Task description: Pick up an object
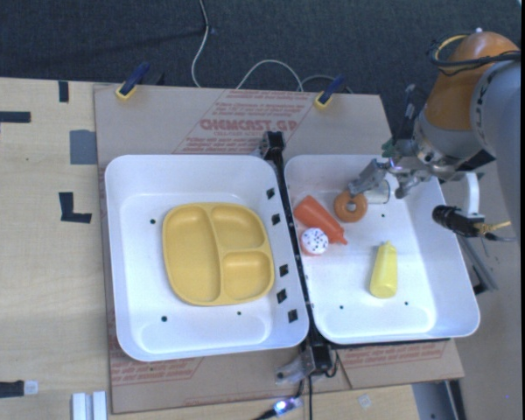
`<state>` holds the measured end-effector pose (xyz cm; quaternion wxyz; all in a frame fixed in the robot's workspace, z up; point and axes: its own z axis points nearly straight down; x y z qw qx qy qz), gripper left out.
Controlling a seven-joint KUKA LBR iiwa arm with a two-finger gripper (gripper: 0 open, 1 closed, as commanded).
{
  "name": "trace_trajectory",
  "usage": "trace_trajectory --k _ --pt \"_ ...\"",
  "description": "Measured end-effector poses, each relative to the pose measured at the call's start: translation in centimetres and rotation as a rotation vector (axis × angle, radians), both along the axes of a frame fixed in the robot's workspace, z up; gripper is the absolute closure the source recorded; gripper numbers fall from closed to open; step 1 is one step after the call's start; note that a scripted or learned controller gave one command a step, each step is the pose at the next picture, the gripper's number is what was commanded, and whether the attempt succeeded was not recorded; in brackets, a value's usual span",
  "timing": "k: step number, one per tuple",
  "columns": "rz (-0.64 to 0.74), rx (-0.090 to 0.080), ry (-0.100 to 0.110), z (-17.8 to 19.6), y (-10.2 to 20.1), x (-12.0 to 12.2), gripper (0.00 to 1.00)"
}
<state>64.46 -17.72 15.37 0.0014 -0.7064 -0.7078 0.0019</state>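
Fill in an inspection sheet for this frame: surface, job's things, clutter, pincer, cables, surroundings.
Surface: two white bins side by side, left bin, right bin, on a cardboard sheet.
Job's things: in the right bin, orange carrot, white dotted ball touching it, brown ring, yellow bottle lying apart.
Clutter: yellow divided plate in the left bin.
Pincer: pincer over the right bin's far side, beside the ring; grip state unclear.
Cables: white cable loops behind the bins.
Surroundings: dark carpet, clamps on the cardboard.
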Motion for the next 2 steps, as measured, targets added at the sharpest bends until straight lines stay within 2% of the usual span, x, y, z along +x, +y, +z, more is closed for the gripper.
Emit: trace_trajectory --k 1,2 --pt "-0.001 0.000 0.001 -4.56 -0.53 0.33 0.00" --pt "0.003 0.009 0.029 -3.73 -0.34 -0.17 1.00"
